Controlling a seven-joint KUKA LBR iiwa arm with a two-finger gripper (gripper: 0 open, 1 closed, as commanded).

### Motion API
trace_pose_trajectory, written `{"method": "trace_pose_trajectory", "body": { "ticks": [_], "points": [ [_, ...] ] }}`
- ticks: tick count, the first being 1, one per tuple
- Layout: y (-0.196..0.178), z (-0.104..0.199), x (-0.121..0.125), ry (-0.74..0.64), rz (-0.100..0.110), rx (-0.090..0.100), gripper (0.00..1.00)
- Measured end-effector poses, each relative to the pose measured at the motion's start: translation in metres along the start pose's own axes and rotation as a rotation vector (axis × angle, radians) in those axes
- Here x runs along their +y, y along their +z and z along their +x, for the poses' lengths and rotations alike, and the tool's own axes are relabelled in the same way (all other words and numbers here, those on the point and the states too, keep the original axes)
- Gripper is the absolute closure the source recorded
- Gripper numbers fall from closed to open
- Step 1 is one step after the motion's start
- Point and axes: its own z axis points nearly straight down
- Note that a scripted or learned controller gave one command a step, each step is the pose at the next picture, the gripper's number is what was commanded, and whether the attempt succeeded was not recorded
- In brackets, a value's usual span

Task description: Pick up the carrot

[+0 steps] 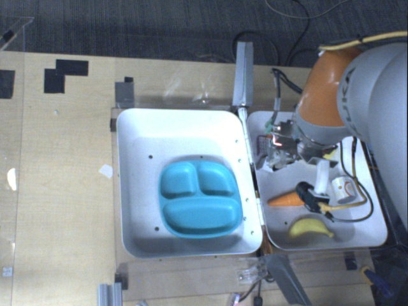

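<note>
An orange carrot (284, 200) lies on the floor of the right bin (357, 240), close to that bin's left wall, with its pointed end toward the left. My gripper (273, 153) hangs over the back left part of the same bin, behind the carrot and apart from it. Nothing shows between the gripper and the carrot. The grey arm with its orange band comes in from the right and covers the back right of the bin.
A yellow banana (310, 227) lies just in front of the carrot near the bin's front wall. The left bin (134, 171) holds a blue divided plate (201, 198). A metal post (242, 75) stands behind the wall between the bins.
</note>
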Motion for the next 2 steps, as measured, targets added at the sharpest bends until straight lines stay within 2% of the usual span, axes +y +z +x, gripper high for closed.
{"method": "trace_pose_trajectory", "body": {
  "ticks": [1, 2],
  "points": [
    [0.000, 0.000, 0.000, -0.001, 0.000, 0.000, 0.00],
    [0.000, -0.061, -0.019, -0.041, 0.001, -0.001, 0.00]
  ]
}}
